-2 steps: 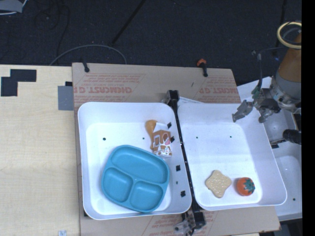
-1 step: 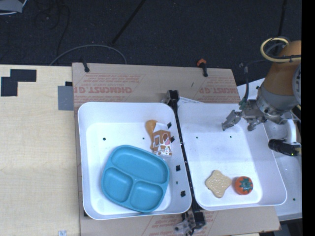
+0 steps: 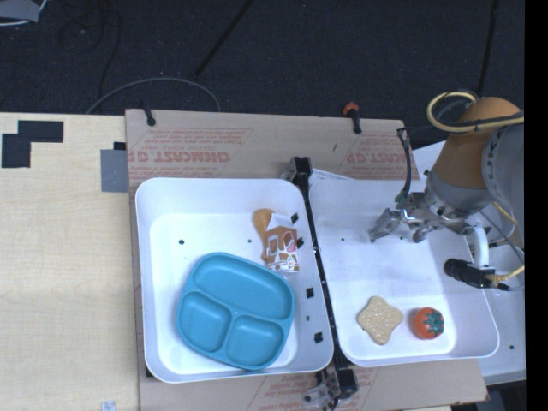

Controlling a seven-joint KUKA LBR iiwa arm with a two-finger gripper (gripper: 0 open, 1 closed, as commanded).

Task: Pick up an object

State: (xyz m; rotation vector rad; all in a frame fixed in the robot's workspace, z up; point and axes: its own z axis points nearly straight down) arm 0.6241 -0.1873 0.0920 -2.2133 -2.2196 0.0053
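My gripper (image 3: 400,229) hangs over the upper middle of the right bin (image 3: 479,349), open, with nothing between its fingers. A tan toast-shaped piece (image 3: 379,319) lies near that bin's front, well below the gripper. Just right of the toast sits a red tomato-like toy (image 3: 428,323). In the left bin (image 3: 158,229) a blue divided plate (image 3: 235,309) lies flat. A small brown-and-white carton (image 3: 282,250) and an orange piece (image 3: 262,222) rest at the plate's upper right, close to the divider.
The grey arm with its orange band (image 3: 471,152) comes in from the right over the right bin's far corner. A black cable end (image 3: 467,271) hangs by the bin's right wall. Black clips (image 3: 300,171) sit along the divider between the bins.
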